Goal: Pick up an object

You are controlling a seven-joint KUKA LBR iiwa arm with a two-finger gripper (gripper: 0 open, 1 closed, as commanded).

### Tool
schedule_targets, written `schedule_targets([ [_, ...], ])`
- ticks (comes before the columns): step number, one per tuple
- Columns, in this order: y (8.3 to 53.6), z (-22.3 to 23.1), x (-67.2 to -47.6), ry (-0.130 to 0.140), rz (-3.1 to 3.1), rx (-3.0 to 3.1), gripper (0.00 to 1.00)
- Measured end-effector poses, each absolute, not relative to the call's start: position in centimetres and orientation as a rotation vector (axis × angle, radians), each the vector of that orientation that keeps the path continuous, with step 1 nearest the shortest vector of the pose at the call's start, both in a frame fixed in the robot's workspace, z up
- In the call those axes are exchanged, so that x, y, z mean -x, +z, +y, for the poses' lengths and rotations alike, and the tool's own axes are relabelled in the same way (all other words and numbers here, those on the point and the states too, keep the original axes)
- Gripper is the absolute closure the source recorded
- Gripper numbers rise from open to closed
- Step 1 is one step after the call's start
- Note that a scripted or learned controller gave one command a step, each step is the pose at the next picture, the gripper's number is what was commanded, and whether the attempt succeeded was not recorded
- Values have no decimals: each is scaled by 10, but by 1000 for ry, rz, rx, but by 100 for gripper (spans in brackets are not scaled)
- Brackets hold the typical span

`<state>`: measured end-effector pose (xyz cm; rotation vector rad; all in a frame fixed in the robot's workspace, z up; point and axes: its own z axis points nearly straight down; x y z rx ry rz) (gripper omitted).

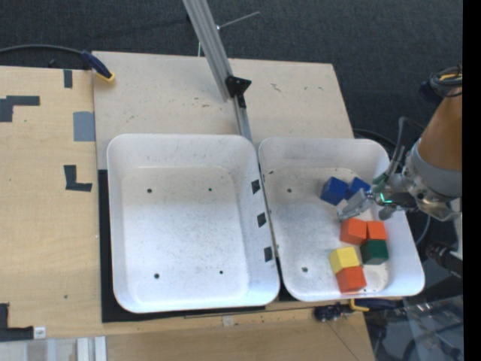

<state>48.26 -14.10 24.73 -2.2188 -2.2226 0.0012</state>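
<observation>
So, nothing's been picked up yet as far as I can see. The claw (363, 204) is down inside the right bin (301, 164), hovering right over the pile of blocks near the bin's right side. It sits between the blue block (336, 189) and the upper orange block (353, 231), and the metal fingertips look like they're just beside or maybe touching both, hard to call from this angle. I honestly can't tell if the claw is spread or pressed together, it's too small and cluttered there, and I don't see any block clearly caught in it.

All the blocks look like they're resting on the bin floor: the blue one farthest up, then the orange one with a second orange block (376, 230) next to it, a green block (375, 252), a yellow block (345, 259) and a red-orange block (351, 278) nearest the front edge. The left bin (180, 224) has no blocks.

So I'd call it the approach stage: grab and lift are both left to do.
</observation>
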Motion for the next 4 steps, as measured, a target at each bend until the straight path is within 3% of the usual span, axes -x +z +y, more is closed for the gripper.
schedule_targets([
  [3, 89, -148, -486, 5, -2220, 2219, 0],
  [4, 101, -147, -486, 3, -2220, 2217, 100],
])
